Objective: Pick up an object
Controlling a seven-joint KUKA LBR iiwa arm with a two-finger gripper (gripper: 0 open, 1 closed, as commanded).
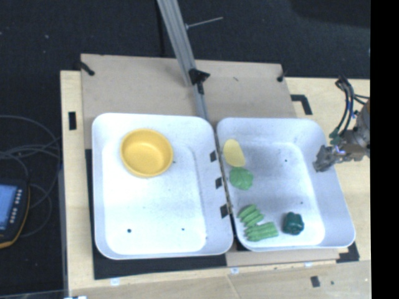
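Green and yellow toy pieces lie in the right bin, any of which could serve as the object to pick up. A pale yellow piece sits at about ten o'clock in that bin, hard by the divider, with a rounded green piece just below it. Two ridged green pieces, lying close together, rest at about seven o'clock. A dark green, pepper-like piece sits at about five o'clock, apart from the others and nearest the arm's side.

At three o'clock of this bin, over its right rim, hangs the gripper. Nothing lies between its fingers, but whether they are apart or together I cannot tell at this size. The left bin holds a yellow bowl at about ten o'clock, well apart from the gripper.

By my judgement the task is at its approach step, with no grasp made. The next move calls for choosing a target. The dark green piece looks the easiest reach: travel towards seven o'clock from the rim, centre over it, then descend with the fingers spread.
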